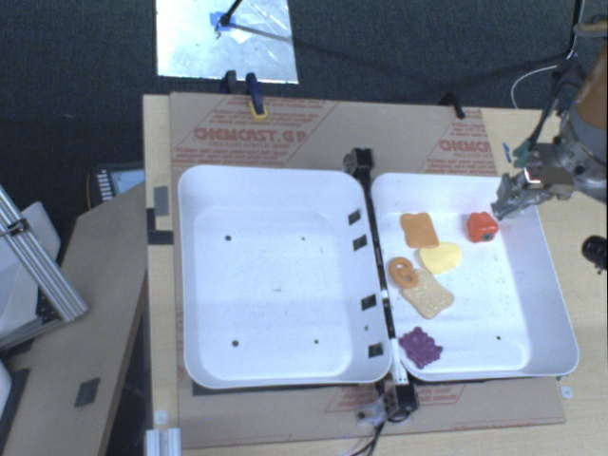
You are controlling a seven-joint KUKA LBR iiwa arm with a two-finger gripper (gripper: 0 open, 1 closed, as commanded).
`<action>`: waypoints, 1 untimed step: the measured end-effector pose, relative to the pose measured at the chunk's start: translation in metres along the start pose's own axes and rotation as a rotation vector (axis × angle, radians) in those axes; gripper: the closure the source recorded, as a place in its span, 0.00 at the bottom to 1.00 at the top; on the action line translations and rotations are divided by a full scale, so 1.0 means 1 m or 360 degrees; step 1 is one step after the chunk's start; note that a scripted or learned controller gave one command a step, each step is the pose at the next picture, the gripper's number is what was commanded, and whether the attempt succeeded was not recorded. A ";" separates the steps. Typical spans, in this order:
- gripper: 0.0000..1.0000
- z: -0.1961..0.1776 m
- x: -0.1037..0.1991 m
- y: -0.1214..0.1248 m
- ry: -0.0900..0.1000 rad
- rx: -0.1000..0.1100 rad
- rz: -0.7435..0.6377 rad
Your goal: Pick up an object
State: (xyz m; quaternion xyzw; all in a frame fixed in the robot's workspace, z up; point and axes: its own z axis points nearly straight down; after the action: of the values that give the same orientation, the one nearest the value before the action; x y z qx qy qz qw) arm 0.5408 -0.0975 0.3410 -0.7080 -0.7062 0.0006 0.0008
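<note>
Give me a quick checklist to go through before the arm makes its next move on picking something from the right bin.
1. Objects in the right bin: ok. Red piece, orange slab, yellow piece, pretzel, cracker, purple cluster.
2. Claw over the right bin: ok, near its upper right, just right of the red piece.
3. Claw holding anything: cannot tell; nothing seen between its parts.
4. Red piece apart from the others: ok, bare floor around it.
5. Middle items separated: not ok; yellow piece, pretzel and cracker crowd together.
6. Claw centred over the red piece: not ok, it sits beside it.
</note>
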 end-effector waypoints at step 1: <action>1.00 -0.137 -0.042 -0.055 -0.0008 -0.0030 0.0001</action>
State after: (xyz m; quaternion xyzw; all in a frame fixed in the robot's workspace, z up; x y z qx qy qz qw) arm 0.4859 -0.1392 0.4777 -0.7081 -0.7060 -0.0042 -0.0075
